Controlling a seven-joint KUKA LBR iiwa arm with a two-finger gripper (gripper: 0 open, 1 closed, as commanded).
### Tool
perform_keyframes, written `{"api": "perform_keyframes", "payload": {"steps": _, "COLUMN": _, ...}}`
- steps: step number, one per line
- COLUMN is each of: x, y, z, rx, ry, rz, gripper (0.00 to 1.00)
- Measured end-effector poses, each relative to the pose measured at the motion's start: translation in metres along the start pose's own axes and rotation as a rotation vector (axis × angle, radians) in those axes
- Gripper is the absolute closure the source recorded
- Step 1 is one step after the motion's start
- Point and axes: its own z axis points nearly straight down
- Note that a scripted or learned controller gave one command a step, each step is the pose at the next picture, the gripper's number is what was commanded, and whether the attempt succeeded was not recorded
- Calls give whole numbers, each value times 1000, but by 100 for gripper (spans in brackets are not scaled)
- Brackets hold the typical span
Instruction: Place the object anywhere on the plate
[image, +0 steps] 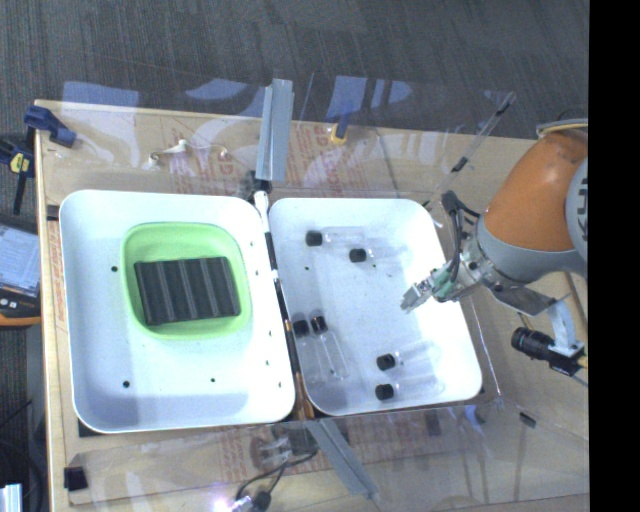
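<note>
The tool (418, 296) hangs over the right bin's (300, 225) right side, its grip unreadable from here, with clear black-capped vials (405, 357) lying just below-left and the green plate (185, 245) well off to the left in the other bin.
</note>
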Motion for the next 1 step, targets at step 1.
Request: {"api": "perform_keyframes", "payload": {"steps": 1, "x": 0, "y": 0, "z": 0, "rx": 0, "ry": 0, "rz": 0, "gripper": 0}}
